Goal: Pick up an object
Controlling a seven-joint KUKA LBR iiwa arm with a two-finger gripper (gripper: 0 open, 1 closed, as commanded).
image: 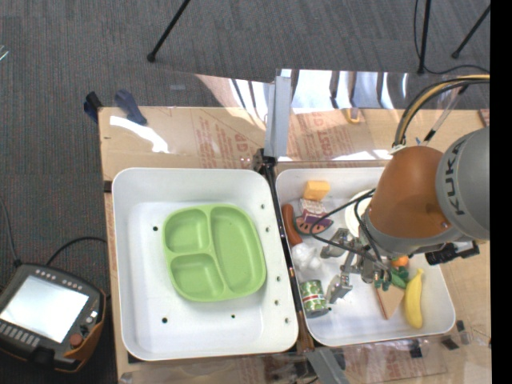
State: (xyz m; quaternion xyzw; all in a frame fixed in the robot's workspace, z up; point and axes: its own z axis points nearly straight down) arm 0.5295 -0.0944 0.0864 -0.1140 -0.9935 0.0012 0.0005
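Camera view: can [313,295] beside gripper [342,282]

My one camera sits fixed high above the bench [184,138], looking down at a slant on both white bins [128,214] (floor visible beyond); the arm [448,194] enters from its right.

Bright, sharp; sunlit glare behind bins [200,184]
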